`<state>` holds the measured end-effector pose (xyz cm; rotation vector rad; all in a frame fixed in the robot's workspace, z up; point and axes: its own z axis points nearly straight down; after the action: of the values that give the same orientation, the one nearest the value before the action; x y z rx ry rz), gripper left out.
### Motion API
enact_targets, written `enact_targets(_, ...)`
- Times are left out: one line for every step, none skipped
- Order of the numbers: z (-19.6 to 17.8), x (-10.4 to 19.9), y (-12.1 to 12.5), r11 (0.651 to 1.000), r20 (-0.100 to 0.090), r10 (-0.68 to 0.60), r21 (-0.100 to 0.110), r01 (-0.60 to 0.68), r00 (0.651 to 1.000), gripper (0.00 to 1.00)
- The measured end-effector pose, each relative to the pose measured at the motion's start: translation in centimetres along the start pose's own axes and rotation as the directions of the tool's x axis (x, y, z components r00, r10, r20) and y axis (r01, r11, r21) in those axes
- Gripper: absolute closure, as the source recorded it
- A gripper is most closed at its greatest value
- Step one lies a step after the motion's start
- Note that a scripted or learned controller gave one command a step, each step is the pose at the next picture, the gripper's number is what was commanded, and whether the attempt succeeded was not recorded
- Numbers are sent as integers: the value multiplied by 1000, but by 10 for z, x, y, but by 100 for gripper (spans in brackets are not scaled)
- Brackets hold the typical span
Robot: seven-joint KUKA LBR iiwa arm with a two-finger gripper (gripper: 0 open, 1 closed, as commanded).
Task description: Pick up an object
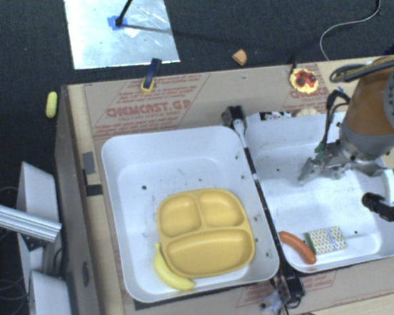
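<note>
The gripper [312, 168] hung low over the right bin [382, 248], in its upper middle part, with the grey arm [382, 118] and its orange band reaching in from the right; whether the gripper was wide or narrow could not be told, and nothing showed in its grasp. Well apart from it, near the bin's front wall, lay an orange sausage-shaped toy [297, 246], and just beside that a small patterned box [327, 240]. In the left bin [123, 170] sat a yellow divided plate [205, 232], with a yellow banana [168, 271] touching its front left edge. Both bins rested on the counter [175, 102], on a brown cardboard sheet printed with red letters.
</note>
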<state>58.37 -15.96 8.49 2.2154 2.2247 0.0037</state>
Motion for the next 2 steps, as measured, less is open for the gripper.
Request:
enact_targets(-87, -48, -74, 1000, 3, 4, -1, -4, 1000, 0)
enact_targets(-97, -47, -73, 1000, 2, 2, -2, -2, 1000, 100)
